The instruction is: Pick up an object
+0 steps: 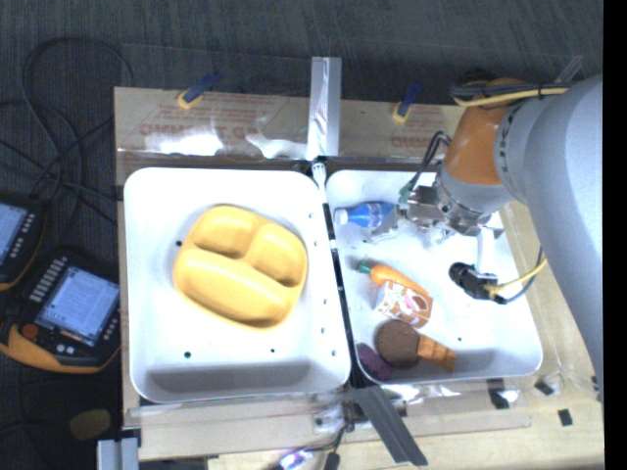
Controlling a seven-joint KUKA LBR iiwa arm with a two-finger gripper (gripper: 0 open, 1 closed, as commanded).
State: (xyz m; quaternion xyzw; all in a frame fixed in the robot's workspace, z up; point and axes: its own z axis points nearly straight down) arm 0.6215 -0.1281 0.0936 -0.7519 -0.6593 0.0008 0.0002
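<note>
Claw [423,211] upper right of frame, beside blue bottle [366,214] in right bin [524,346]; grip state unclear.

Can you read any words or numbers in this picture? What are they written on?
No words or numbers can be read here.
Red printing on the plastic sheet behind the bins: too blurred to read.
Red marks on the small white carton in the right bin: too small to read.
Lit screens of the two handheld controllers on the floor: too blurred to read.
</note>
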